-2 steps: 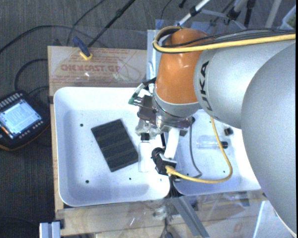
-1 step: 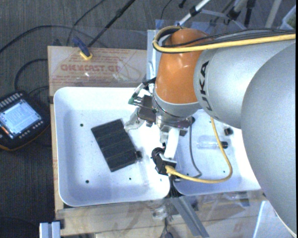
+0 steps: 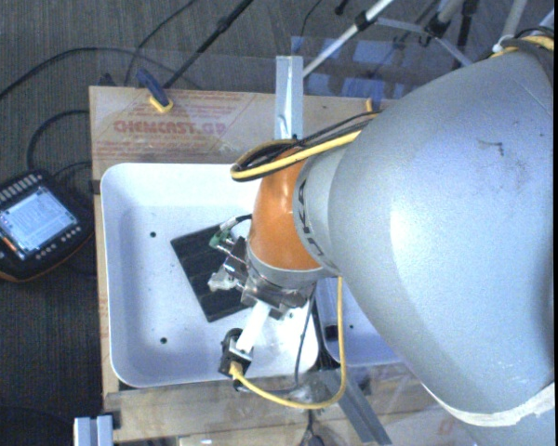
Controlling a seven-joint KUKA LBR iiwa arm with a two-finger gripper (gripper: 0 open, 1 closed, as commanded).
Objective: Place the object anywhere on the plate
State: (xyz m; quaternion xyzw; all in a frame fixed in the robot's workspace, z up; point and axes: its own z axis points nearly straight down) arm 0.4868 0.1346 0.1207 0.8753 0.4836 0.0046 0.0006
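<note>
Black square (image 3: 195,256) in the bin (image 3: 139,305) looks thin, stiff, light; grasp an edge. Gripper (image 3: 231,268) above it, state unclear.

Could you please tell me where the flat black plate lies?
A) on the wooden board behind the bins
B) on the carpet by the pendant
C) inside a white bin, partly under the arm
C: the flat black plate lies on the floor of the white bin, its right side hidden beneath the arm.
</note>
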